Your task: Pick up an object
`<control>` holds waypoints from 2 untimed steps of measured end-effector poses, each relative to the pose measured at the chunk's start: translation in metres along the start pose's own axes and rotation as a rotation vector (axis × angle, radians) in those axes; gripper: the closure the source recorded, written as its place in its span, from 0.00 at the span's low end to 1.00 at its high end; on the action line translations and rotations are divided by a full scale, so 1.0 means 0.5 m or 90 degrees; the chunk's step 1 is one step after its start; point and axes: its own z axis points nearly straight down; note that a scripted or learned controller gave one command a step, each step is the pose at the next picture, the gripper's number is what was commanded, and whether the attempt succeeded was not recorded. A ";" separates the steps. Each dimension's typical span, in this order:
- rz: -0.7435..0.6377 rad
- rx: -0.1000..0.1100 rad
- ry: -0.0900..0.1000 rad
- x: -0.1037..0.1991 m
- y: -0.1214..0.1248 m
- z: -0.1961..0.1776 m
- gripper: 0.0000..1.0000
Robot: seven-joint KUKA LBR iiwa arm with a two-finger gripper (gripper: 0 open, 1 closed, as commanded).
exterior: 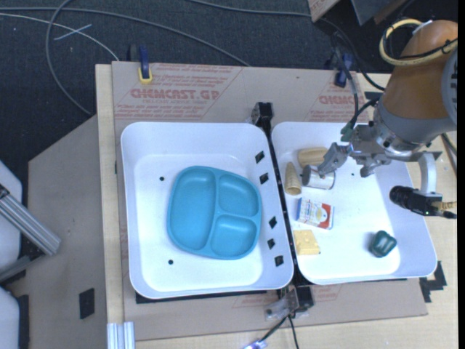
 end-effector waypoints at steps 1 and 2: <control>-0.001 -0.006 -0.001 0.000 0.004 -0.010 0.00; 0.000 -0.003 -0.001 -0.016 0.002 0.083 0.00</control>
